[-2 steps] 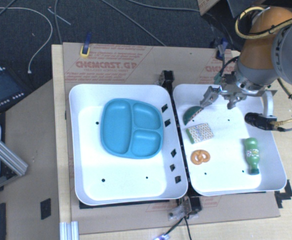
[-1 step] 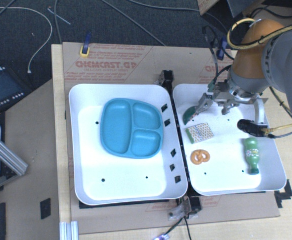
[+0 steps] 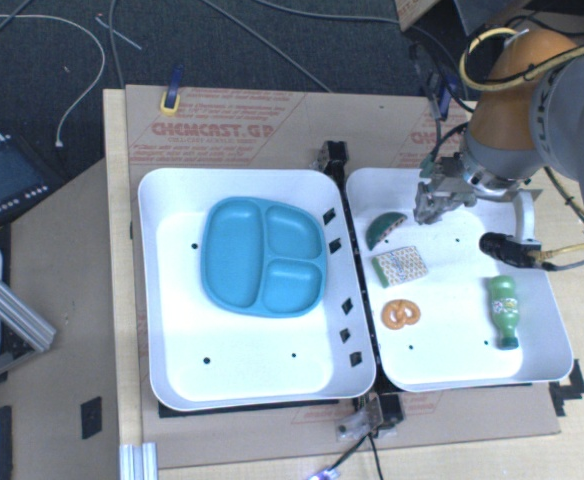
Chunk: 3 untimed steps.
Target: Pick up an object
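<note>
The right bin [image 3: 532, 363] holds a dark green wedge [image 3: 383, 229] at its upper left, a patterned square packet [image 3: 401, 265] below that, an orange pretzel [image 3: 401, 315] lower down, and a green bottle [image 3: 504, 311] near the right wall. My gripper [image 3: 430, 208] hangs over the upper part of the right bin, just right of the green wedge and above the packet. Nothing shows between its fingers. The grey arm with its orange band [image 3: 517, 68] reaches in from the upper right.
The left bin [image 3: 172, 348] carries a blue divided plate [image 3: 264, 256]. A black divider with clips [image 3: 347, 268] runs between the bins. Cardboard [image 3: 232, 118] lies under both bins, with cables on the dark floor behind.
</note>
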### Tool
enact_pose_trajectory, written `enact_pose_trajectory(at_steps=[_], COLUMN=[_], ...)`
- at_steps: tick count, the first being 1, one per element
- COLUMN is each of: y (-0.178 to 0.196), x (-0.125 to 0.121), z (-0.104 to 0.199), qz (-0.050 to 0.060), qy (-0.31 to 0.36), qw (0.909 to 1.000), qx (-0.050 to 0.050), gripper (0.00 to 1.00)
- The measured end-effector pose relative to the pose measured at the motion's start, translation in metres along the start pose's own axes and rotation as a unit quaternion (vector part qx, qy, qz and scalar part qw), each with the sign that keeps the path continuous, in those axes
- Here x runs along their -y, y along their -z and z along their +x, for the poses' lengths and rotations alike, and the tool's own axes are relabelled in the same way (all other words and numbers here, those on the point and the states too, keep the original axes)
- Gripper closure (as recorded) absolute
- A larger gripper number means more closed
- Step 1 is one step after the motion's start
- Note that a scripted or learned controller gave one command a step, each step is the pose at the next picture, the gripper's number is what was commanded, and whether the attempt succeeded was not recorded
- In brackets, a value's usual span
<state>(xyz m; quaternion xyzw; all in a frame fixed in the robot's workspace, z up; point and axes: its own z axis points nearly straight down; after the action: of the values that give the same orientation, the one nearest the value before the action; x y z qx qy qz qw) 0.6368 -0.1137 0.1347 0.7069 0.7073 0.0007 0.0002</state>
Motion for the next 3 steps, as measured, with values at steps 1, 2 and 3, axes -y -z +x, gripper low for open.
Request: enact_pose_trajectory(at_steps=[1,2,3], y=[0.065,0.110,0.153], x=[0.001,0.001,0.000], z=[-0.001,0.003,0.004], qz=[-0.003,-0.003,-0.002], qy=[0.000,0.000,0.000], qw=[1.0000,1.0000,1.0000], qx=[0.001,0.001,0.001], gripper=[1.00,1.00,1.00])
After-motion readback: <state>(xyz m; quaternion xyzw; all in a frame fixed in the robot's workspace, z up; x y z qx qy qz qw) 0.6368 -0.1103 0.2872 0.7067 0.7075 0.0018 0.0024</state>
